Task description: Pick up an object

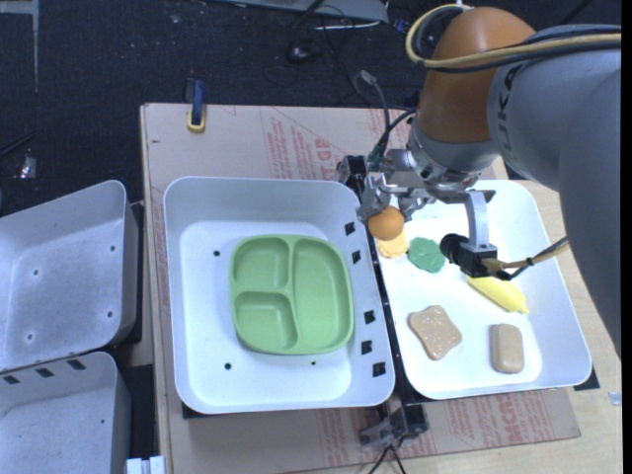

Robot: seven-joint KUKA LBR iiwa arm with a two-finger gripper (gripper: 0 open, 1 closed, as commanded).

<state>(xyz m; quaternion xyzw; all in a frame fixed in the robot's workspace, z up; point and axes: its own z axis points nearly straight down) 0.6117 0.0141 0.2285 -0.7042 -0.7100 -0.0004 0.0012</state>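
Hovering my tool (395, 208) over the right bin's (553, 265) far left corner just above the orange ball (386, 224), grip unreadable, I judge the pick unfinished; next comes closing and lifting.

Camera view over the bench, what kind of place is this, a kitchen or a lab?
Most likely a robotics lab workcell, not a kitchen: a grey arm reaches over two white bins, the food pieces look like toys, such as the banana, and cables trail across the dark floor.

A robotics lab here: arm (513, 87) over white bins (188, 294) on a board surface (257, 131), cables (326, 18) across dark floor (79, 57).
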